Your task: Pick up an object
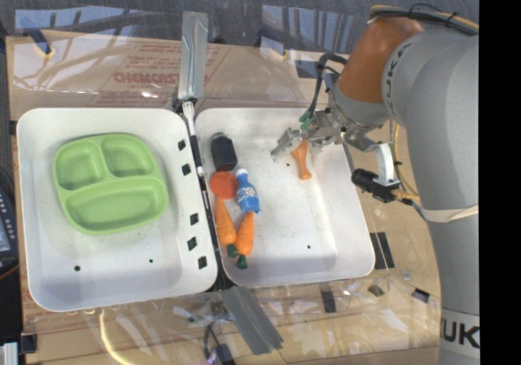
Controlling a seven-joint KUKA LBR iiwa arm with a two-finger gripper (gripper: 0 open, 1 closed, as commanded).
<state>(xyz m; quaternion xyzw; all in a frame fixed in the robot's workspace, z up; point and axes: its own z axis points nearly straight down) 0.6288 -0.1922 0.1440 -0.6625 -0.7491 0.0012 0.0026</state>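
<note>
At the near edge, the worktop point(391, 306) is a wooden board under clear plastic sheeting with strips of dark tape stuck to it. On it sit two shallow white bins side by side. The left bin point(49, 274) holds one thing, a green divided plate point(110, 182) with three compartments, lying flat toward its far half. The right bin point(326, 249) holds six things. Nearest, along its left wall, lie two carrots point(245, 233) close together with their green tops pointing to the near edge; just beyond them sits a small blue and white bottle point(247, 192), touching a red-orange ball point(223, 185), and farther still a black block point(223, 151). Well apart from that cluster, in the far right part of the bin, one orange carrot-like piece point(302, 162) lies beneath the gripper point(295, 143). The gripper sits right over the top end of the piece, but whether its fingers are spread or pinching it cannot be told. Behind it the grey arm point(431, 111) with its orange band comes in from the right. Beyond the bins lie more plastic sheet, printed cardboard and grey carpet.
</note>
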